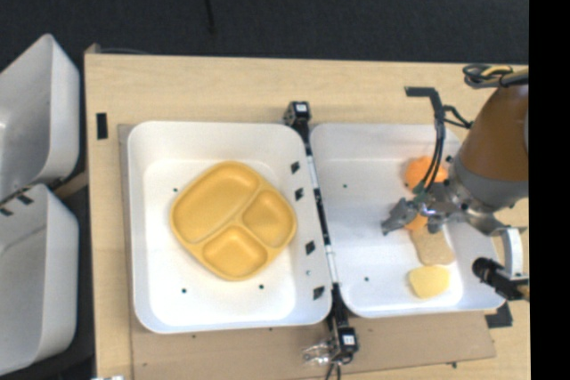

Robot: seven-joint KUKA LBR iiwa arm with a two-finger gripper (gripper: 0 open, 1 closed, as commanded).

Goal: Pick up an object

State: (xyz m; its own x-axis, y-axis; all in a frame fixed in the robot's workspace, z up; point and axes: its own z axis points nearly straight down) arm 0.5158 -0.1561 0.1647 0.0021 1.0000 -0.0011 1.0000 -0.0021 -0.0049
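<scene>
Camera view: orange object (pixel 417 171) just behind gripper (pixel 411 216).

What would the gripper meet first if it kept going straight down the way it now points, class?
Most likely the tan flat piece lying just under the gripper on the right bin floor, beside the orange object; depth is hard to judge.

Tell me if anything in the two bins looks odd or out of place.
Nothing looks spilled or damaged. The yellow divided plate sits turned at an angle in the left bin. In the right bin, the orange piece, tan piece and pale yellow piece lie by the gripper.
</scene>
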